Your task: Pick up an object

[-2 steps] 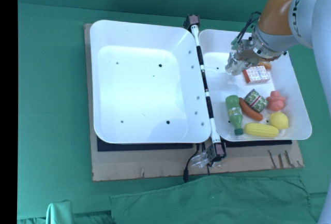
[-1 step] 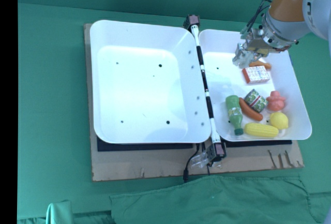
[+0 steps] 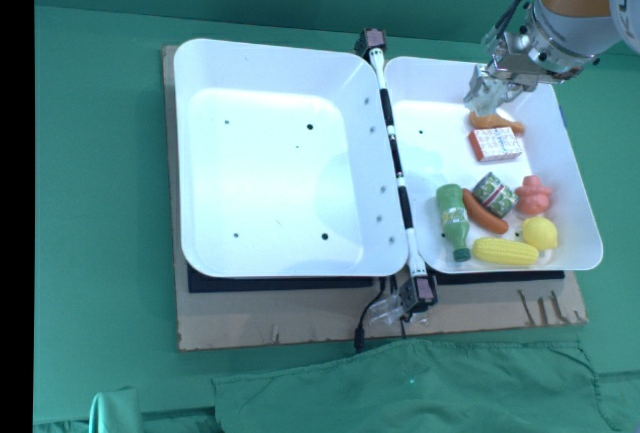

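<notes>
Over the right bin, pincer above a carrot

Green cloth over bench, cardboard underlay.

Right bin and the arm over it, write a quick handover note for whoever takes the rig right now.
End effector: over the far part of the right bin, just above the orange carrot-like piece. Whether it is open or shut cannot be told; nothing visibly held.
Objects: all in the right bin. Red-and-white box next to the carrot piece; nearer the front, green bottle, sausage, green can, pink toy, lemon, corn cob. Left bin beside it.
Done: arm positioned over the objects.
Left: grasp and lift one object.
</notes>
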`<state>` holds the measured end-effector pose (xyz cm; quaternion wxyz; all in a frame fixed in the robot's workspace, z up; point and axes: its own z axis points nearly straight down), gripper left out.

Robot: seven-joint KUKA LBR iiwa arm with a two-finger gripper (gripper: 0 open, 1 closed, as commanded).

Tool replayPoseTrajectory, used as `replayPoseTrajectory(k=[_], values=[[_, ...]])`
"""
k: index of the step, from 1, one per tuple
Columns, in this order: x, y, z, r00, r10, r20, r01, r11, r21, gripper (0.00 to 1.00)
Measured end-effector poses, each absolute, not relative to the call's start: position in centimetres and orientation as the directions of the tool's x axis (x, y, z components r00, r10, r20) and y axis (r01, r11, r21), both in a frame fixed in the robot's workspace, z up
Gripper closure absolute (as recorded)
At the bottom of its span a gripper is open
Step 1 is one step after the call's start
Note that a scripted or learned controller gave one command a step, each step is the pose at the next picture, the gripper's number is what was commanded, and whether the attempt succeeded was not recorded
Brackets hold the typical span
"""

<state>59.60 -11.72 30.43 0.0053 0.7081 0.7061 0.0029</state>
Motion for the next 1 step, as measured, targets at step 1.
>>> replayPoseTrajectory(k=[1], values=[[59.88,-11.71,35.01,0.003,1.0,-0.003,1.0,-0.003,0.01,1.0]])
